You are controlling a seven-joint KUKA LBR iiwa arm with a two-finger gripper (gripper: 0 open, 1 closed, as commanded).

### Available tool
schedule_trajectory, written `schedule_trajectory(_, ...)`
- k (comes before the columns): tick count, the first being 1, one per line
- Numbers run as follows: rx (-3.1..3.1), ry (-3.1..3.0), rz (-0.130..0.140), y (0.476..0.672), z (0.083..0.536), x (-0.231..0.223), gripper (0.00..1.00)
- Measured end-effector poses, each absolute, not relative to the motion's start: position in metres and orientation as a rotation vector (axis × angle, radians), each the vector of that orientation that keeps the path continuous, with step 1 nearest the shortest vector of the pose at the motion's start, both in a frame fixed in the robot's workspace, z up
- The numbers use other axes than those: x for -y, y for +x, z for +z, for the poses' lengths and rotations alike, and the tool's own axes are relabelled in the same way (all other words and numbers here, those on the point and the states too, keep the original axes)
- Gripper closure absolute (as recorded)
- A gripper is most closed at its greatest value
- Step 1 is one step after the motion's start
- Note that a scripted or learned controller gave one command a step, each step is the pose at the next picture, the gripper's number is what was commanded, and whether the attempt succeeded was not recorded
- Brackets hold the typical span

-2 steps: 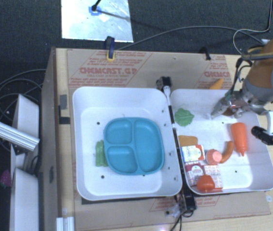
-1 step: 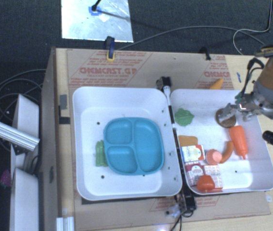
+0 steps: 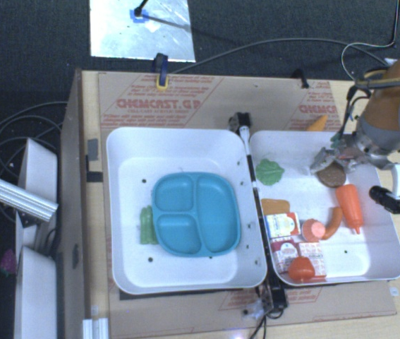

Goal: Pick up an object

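Note:
My gripper (image 3: 329, 161) reaches into the far part of the right bin (image 3: 383, 260) from the right. It sits directly over a brown round piece (image 3: 332, 177) and touches or nearly touches its top edge. An orange carrot (image 3: 351, 206) lies just in front of it. A green leaf (image 3: 269, 171) lies to the gripper's left. Toward the near side are a sausage (image 3: 333, 222), a pink piece (image 3: 314, 229), a toast slice (image 3: 275, 206), small printed boxes (image 3: 282, 226) and a red tomato (image 3: 300, 269).
The left bin (image 3: 125, 210) holds a blue divided plate (image 3: 195, 212) with a green piece (image 3: 147, 225) at its left side. A divider (image 3: 255, 196) separates the bins. An orange item (image 3: 317, 123) lies on the board behind the right bin. Cables run past the bench.

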State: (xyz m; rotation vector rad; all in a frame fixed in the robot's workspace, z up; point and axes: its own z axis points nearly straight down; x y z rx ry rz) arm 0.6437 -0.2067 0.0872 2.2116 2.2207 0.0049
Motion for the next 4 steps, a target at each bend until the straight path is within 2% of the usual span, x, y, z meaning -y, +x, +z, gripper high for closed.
schedule_trajectory(2,-2.226,2.218,0.000,0.669,0.086,0.206,0.00)
schedule_trajectory(3,-2.222,2.217,0.002,0.647,0.085,0.195,0.00)
schedule_trajectory(4,-2.221,2.216,0.002,0.656,0.103,0.207,0.00)
